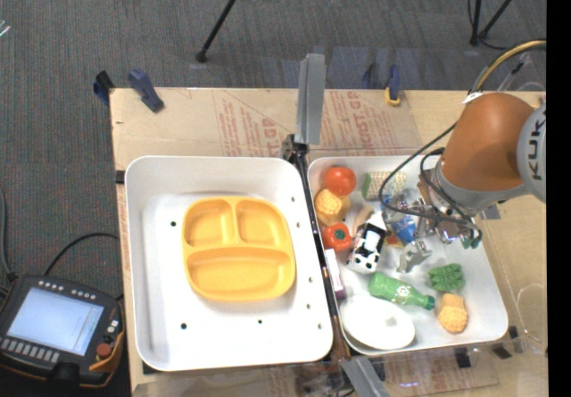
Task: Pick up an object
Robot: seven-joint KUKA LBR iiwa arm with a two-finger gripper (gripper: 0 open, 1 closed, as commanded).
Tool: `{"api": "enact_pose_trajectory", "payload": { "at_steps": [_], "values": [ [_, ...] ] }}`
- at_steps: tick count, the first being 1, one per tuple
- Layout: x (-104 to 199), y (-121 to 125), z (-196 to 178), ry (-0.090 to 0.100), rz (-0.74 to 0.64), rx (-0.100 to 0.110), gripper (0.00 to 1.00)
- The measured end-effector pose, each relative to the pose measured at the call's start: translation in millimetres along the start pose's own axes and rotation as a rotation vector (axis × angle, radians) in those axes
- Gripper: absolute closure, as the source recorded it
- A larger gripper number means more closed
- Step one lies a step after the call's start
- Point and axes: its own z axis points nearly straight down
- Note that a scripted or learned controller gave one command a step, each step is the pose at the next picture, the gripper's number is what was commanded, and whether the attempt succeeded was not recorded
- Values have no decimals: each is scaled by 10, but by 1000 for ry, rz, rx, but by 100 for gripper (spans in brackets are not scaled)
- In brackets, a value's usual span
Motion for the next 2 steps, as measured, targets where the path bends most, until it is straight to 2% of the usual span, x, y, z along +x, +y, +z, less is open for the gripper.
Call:
{"api": "enact_pose_trajectory", "payload": {
  "at_steps": [1, 2],
  "values": [
    [-383, 484, 2, 0, -95, 0, 0],
    [-57, 130, 3, 0, -202, -1, 0]
  ]
}}
